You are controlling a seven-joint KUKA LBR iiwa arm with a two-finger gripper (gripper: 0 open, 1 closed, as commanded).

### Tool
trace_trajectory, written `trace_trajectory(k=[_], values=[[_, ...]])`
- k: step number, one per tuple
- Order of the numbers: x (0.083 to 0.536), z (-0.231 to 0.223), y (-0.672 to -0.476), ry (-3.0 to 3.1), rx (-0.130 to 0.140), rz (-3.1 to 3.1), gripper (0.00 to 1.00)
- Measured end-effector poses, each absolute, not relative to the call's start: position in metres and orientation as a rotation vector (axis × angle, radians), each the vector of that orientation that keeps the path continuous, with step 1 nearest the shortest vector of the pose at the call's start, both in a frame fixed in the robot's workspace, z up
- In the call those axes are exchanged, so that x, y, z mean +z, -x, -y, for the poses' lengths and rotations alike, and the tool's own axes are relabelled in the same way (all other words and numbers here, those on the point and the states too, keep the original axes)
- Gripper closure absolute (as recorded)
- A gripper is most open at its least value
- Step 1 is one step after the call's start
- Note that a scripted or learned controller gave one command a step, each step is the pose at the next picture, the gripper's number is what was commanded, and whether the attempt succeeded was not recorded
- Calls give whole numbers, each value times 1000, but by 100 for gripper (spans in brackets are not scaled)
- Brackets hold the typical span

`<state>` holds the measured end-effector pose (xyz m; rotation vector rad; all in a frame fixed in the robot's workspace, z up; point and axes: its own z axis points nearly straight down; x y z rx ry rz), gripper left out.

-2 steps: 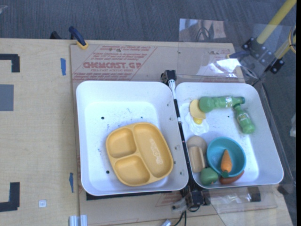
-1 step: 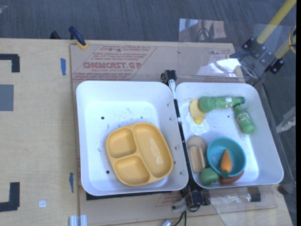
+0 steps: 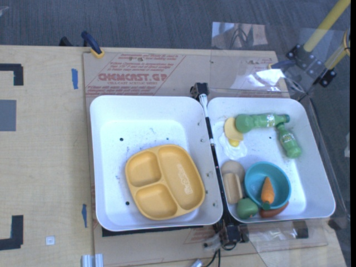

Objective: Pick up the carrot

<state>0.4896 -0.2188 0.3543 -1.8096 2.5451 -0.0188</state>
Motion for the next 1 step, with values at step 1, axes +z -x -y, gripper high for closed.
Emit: trace_trajectory(k=[1], values=[[354,219,-489,1810,-17,-2545,0]])
